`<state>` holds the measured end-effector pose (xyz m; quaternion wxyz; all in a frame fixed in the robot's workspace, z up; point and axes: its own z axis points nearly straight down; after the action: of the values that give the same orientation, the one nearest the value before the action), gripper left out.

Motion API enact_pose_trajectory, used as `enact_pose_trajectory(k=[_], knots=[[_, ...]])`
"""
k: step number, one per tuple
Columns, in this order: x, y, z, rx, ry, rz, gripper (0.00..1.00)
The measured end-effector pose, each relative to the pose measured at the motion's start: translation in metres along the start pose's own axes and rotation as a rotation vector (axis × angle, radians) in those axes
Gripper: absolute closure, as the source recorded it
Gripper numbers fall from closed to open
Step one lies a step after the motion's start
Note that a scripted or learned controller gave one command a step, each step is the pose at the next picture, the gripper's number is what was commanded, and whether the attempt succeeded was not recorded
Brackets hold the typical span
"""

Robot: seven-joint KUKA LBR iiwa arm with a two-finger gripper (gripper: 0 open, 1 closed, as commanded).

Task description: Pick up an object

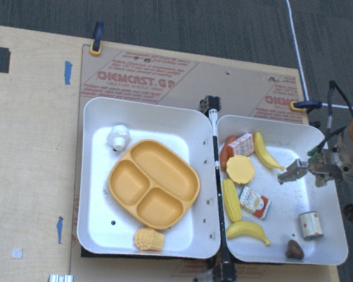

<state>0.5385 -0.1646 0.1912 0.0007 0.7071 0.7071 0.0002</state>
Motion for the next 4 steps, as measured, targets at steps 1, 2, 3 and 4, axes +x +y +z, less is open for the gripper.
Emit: enact_pose_trajectory(k=[1, 2, 3, 4], knots=[[0.015, 0.015, 0.102, -0.012, -0.003, 0.000, 0.00], [0.064, -0.006, 0.103, -0.009, -0.001, 0.001, 0.00], [0.072, -0.032, 0.105, -0.003, 0.000, 0.000, 0.00], [0.072, -0.035, 0.105, -0.004, 0.000, -0.001, 0.00]])
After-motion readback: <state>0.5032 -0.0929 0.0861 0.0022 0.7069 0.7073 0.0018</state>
